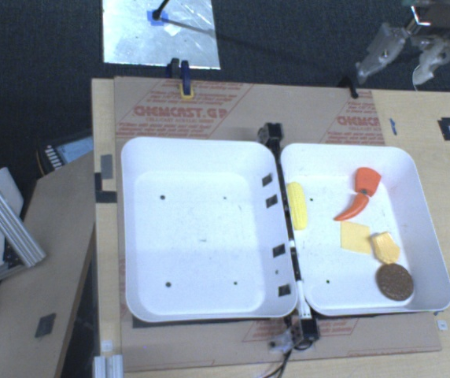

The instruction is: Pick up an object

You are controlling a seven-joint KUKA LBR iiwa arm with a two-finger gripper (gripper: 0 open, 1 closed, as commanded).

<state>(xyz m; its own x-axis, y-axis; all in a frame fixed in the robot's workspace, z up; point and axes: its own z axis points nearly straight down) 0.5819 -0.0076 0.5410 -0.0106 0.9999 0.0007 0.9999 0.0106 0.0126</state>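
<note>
Gripper point(402, 57) up top right, above the worktop point(304, 105), fingers apart, nothing between them. Right bin point(426, 203) holds corn point(296, 205), carrot point(359, 192), cheese point(355, 237), cookie point(395, 281).

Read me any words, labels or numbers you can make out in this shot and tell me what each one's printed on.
"CHEMCAST..." in red, seen upside down, on the brown protective sheet beyond the left bin; the letters after it are too blurred to read.
Red print on the same sheet beyond the right bin: too blurred to read.
</note>
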